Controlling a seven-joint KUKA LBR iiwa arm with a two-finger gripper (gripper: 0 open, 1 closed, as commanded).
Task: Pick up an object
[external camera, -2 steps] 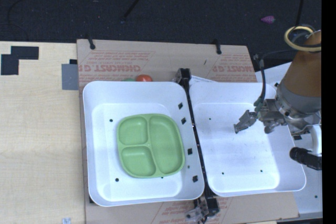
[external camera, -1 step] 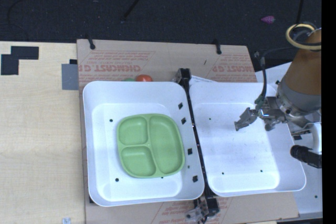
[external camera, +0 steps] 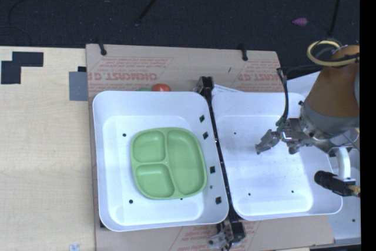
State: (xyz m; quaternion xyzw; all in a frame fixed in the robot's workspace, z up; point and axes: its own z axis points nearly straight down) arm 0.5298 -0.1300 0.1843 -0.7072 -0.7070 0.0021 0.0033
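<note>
Claw: you see the claw point(external camera: 265, 143) over the right bin point(external camera: 270, 197), low above its floor near the middle; its fingers look spread apart, and nothing sits between them
Arm: it reaches in from the right, the orange band point(external camera: 335, 82) above the wrist, the grey wrist hanging over the right bin's right side
Task's thing: the only clear candidate you have is the green divided plate point(external camera: 168, 163), lying flat in the left bin point(external camera: 111, 126), three compartments up, well apart from the claw
Other item: a small red-orange object point(external camera: 160, 88) peeks out just behind the left bin's back rim, beside a sliver of green; you cannot tell what it is
Bins: they sit side by side on a cardboard sheet point(external camera: 176, 67) on the desk, joined by a black divider strip point(external camera: 214, 150)
Progress: judge it as barely begun; nothing is lifted, nothing is gripped
What is left: you need the claw across the divider to the plate, a grip on its rim, then the lift; the shallow flat rim may be hard to pinch
</note>
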